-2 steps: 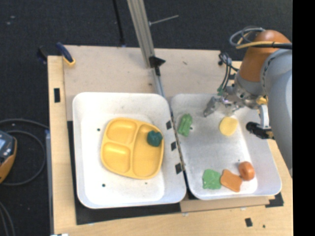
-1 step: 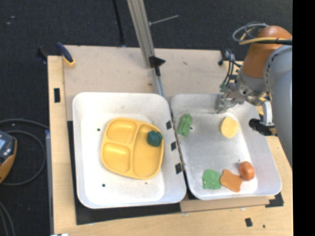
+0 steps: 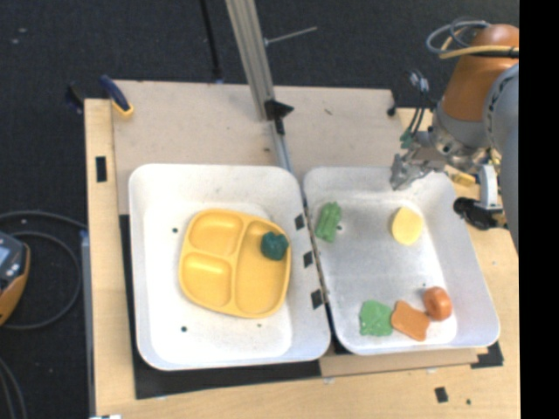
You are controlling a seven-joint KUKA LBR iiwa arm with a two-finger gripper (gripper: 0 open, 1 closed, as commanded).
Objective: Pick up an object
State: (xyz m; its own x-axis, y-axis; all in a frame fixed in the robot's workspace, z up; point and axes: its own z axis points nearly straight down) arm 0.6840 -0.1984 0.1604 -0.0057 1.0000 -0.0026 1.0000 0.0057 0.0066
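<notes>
The right bin [image 3: 349, 339] holds a pale yellow round piece [image 3: 407, 226], a green piece [image 3: 328, 221] near its left wall, and along the front a light green piece [image 3: 376, 319], an orange piece [image 3: 410, 320] and a darker orange-red piece [image 3: 438, 303]. In the left bin [image 3: 153, 339] lies a yellow divided tray [image 3: 223, 269] with a dark green piece [image 3: 274, 245] on its right side. My gripper [image 3: 403, 175] hangs over the far edge of the right bin, above and behind the yellow round piece, with nothing seen between its fingers.
A slanted aluminium post [image 3: 253, 59] rises behind the bins, its foot near the gap between them. A blue and yellow clamp [image 3: 116, 96] sits at the bench's far left corner. Cables lie on the dark floor at the left.
</notes>
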